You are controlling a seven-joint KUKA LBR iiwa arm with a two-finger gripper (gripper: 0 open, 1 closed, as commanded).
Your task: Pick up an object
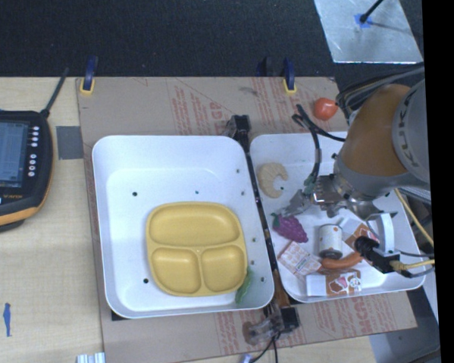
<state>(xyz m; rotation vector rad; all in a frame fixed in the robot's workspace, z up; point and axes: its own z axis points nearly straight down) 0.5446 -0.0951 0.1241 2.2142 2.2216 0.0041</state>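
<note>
- The gripper (300, 203) hangs low over the middle of the right bin (286, 145), near its left wall; the dark fingers blur into one shape, so whether they stand wide or narrow I cannot tell, and nothing shows between them.
- Just below it lies the purple grapes (290, 228), the nearest candidate to pick, touching or nearly touching the gripper's lower tip.
- Above, toward the bin's top left, sits a tan cookie (271, 178), apart from the gripper.
- Below the grapes a pink packet (298, 260) lies flat, and beside it a small can (329, 241) on its side, then an orange hot dog (340, 261) and a printed card (342, 284) along the bottom edge.
- The left bin (112, 168) holds a yellow tray (196, 247) with a green scrap (243, 289) at its bottom right corner.
- A red ball (325, 108) rests on the bench beyond the right bin's top edge.
- Risk, as I judge it: the grapes are lumpy and soft, so a close slightly off-centre could squeeze them out sideways or shove them against the wall.
- The crowded bottom half means a descent there could catch two things or pin the flat packet without lifting it.
</note>
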